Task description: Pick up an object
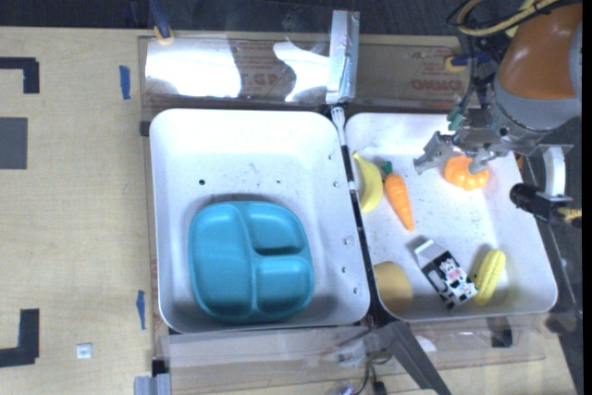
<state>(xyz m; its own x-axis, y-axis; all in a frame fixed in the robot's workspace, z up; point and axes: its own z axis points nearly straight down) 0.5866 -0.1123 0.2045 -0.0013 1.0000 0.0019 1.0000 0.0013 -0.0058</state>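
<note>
My gripper hangs over the back of the right bin. Its fingers are spread apart, one pointing left and one resting near the top of a small orange fruit. The fruit lies on the bin floor just below and to the right of the gripper, and nothing is clamped between the fingers. An orange carrot and a yellow banana lie to the left by the bin's dividing wall. A yellow corn cob, a black-and-white toy and a tan potato sit along the front.
The left bin holds a blue divided plate at its front. A clear plastic sheet stands behind the bins. Cables loop above the arm's orange band at the upper right.
</note>
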